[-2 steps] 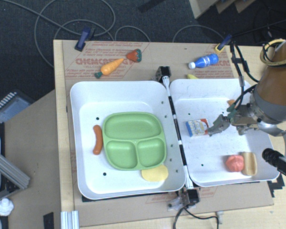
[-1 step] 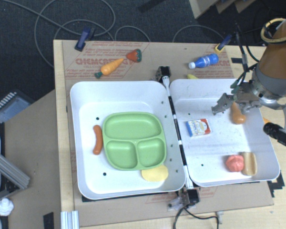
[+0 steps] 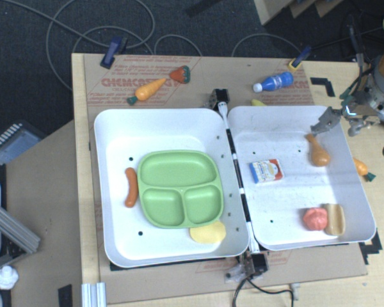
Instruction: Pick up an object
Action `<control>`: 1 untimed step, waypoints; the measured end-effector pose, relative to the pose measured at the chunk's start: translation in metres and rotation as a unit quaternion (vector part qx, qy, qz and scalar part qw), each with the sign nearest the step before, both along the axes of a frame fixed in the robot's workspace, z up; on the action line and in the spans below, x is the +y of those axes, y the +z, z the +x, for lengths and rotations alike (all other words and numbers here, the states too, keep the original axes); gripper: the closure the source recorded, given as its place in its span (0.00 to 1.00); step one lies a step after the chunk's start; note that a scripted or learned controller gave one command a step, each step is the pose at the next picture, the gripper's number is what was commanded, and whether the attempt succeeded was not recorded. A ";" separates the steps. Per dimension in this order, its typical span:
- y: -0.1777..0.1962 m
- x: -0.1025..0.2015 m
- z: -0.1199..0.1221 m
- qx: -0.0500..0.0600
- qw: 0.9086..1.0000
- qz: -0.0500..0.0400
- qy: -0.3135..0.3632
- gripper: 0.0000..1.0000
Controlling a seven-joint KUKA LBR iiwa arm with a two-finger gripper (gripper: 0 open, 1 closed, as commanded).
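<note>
The gripper (image 3: 338, 121) is hanging over the far right corner of the right bin (image 3: 288, 235), reaching in from the right side. Its two grey fingers (image 3: 324, 121) are standing apart, one pointing left over the bin floor and the other sitting closer to the rim, with nothing showing between them. The left finger tip is hovering just above the narrow end of the tan drumstick toy (image 3: 317, 152); whether it is touching cannot be told from this angle.

Other things are lying in the right bin: a small blue and white carton (image 3: 265, 171) near the middle, and a pink lump (image 3: 315, 219) touching a tan bread-like piece (image 3: 335, 219) at the near right corner. A small orange carrot (image 3: 361, 169) is sitting at the bin's right rim.

The left bin (image 3: 115, 133) is holding a green divided tray (image 3: 179, 187), with an orange sausage (image 3: 131, 187) just beside its left edge and a pale yellow piece (image 3: 207, 233) touching its near edge.

On the cardboard behind the bins, a larger carrot (image 3: 148, 89), a strawberry (image 3: 180, 75) and a blue bottle (image 3: 273, 82) are lying well apart from the gripper.
</note>
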State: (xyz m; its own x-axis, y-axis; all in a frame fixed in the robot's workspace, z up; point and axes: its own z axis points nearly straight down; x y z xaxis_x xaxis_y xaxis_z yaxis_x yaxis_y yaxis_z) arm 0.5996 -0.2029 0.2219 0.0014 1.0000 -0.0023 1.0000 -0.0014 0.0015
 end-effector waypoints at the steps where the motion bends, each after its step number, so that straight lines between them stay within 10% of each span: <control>1: -0.115 -0.013 0.025 0.002 1.000 0.002 0.001 0.00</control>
